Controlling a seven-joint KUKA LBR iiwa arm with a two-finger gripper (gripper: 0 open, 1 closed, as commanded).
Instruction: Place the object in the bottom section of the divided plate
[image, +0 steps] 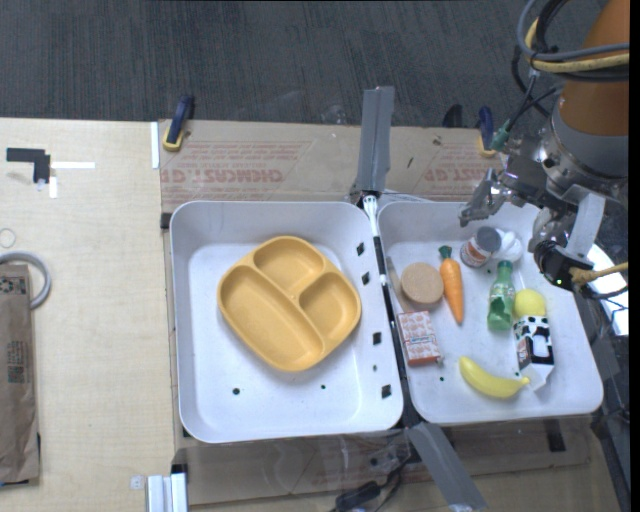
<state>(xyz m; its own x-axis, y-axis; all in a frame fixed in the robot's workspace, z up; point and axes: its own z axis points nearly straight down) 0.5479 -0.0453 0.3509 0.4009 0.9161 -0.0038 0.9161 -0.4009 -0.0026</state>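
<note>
Gripper (515, 215): above right bin's (580, 395) far edge, fingers spread wide, nothing between them | Plate (289, 301): left bin (200, 400), bare | Carrot (453, 287), banana (492, 379): right bin

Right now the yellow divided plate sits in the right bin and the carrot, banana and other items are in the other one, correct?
Not quite. The camera view shows the yellow divided plate in the left bin; the carrot, banana and other items lie in the right bin.
</note>
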